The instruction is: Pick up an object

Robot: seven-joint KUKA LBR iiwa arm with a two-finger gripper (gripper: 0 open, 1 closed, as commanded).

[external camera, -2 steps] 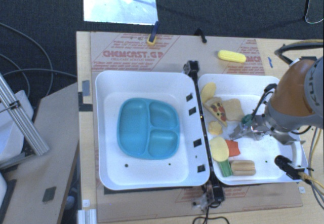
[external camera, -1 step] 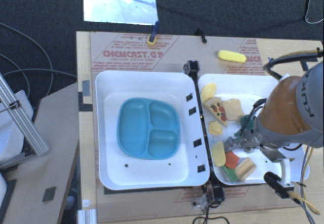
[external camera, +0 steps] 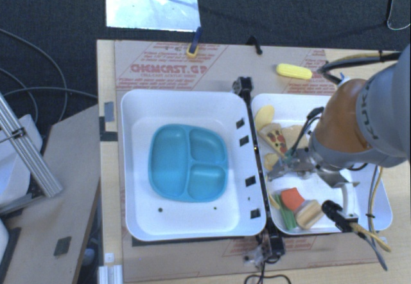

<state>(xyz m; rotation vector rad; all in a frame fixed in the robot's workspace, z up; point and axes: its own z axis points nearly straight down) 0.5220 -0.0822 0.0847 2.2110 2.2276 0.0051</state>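
The right bin point(external camera: 384, 211) holds several toy foods: a pizza slice point(external camera: 276, 139), a pale yellow piece point(external camera: 264, 114), an orange-red piece point(external camera: 293, 198), a green piece point(external camera: 286, 215) and a tan bread-like piece point(external camera: 308, 213). My gripper point(external camera: 287, 166) reaches down from the grey arm with the orange band point(external camera: 343, 123) into the left-middle of this bin, just below the pizza slice and above the orange-red piece. Its metal fingers point(external camera: 280, 170) point left toward the bin wall. Nothing shows clearly between them.
The left bin point(external camera: 138, 212) holds a blue divided plate point(external camera: 188, 162). A yellow banana-like toy point(external camera: 294, 71) lies on the bench behind the right bin. A black clip strip point(external camera: 252, 141) runs between the bins. Black and yellow cabling point(external camera: 350, 220) hangs at the bin's front right.
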